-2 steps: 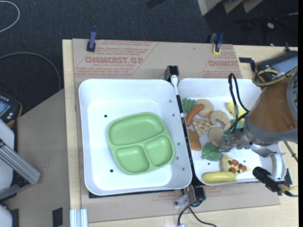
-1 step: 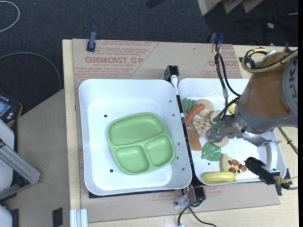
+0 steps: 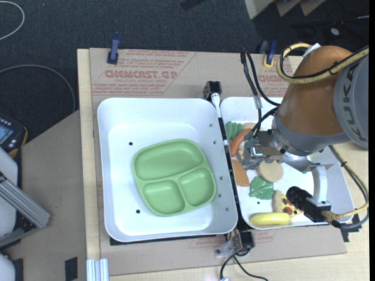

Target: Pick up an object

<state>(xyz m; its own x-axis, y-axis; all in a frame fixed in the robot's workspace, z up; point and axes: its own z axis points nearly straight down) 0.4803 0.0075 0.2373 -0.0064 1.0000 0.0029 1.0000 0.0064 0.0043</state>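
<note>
From my console I see the arm's gripper (image 3: 256, 151) low in the right bin (image 3: 345, 199) among the toy food (image 3: 262, 187), though I cannot tell its grip, so nothing looks lifted and the pick seems yet to be made.

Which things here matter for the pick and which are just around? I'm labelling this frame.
For the job:
tool
banana
green toy
orange carrot
round tan piece
right bin

Just lying about:
green divided tray
left bin
blue clamps
</note>
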